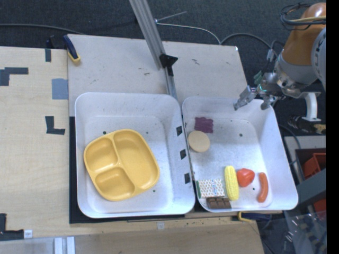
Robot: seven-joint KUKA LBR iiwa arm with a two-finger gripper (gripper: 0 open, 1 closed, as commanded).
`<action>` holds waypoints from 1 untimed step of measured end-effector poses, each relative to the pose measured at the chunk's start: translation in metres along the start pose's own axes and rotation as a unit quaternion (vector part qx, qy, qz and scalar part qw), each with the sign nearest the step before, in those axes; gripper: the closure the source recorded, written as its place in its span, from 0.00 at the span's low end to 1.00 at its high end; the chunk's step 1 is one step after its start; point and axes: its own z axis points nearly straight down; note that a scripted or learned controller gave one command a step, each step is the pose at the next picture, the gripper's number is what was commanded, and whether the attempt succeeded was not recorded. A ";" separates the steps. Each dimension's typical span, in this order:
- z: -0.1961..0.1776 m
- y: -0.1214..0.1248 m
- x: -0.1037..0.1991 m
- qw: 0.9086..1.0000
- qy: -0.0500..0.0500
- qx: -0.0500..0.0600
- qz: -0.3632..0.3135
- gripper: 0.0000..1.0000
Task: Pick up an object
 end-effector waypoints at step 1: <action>0.117 -0.025 0.064 1.000 0.002 0.005 -0.001 0.00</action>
